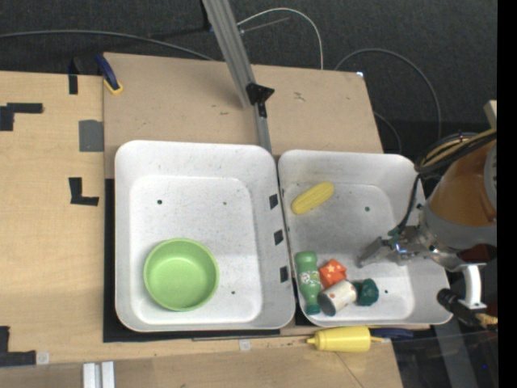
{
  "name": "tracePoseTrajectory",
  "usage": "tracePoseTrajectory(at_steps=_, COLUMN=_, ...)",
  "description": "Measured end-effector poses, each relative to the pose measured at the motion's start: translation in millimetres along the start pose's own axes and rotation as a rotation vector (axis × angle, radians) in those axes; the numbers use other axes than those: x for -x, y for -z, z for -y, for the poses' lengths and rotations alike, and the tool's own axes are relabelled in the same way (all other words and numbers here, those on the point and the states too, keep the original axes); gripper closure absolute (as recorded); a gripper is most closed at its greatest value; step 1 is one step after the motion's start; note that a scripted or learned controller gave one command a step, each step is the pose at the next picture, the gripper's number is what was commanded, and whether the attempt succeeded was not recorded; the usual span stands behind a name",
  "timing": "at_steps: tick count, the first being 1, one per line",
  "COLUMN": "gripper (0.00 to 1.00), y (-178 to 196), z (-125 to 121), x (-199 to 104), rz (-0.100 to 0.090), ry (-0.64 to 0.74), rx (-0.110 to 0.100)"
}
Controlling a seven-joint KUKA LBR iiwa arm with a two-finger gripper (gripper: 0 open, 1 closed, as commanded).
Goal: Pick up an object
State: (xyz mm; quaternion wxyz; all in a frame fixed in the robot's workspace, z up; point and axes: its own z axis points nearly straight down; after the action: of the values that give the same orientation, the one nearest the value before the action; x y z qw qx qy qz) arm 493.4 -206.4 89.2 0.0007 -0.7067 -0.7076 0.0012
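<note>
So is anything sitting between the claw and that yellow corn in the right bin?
Nothing visible. The claw sits over the right bin, and bare white floor runs from it up-left to the yellow corn. The cluster of small items, including the orange piece, lies toward the bin's front edge, off that line.

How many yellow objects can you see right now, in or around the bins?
2. A yellow corn cob lies in the right bin, near its back left. A yellow bottle lies on the bench outside that bin's front edge.
</note>
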Motion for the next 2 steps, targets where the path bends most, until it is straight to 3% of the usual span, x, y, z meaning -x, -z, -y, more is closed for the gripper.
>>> tracePoseTrajectory(at_steps=1, gripper=1.00, y=12, z=0, x=-1, rz=-0.002, ry=0.001, rx=-0.001)
tracePoseTrajectory(at_steps=2, gripper=1.00, y=54, z=3, x=-2, rz=0.000, ry=0.000, rx=0.004)
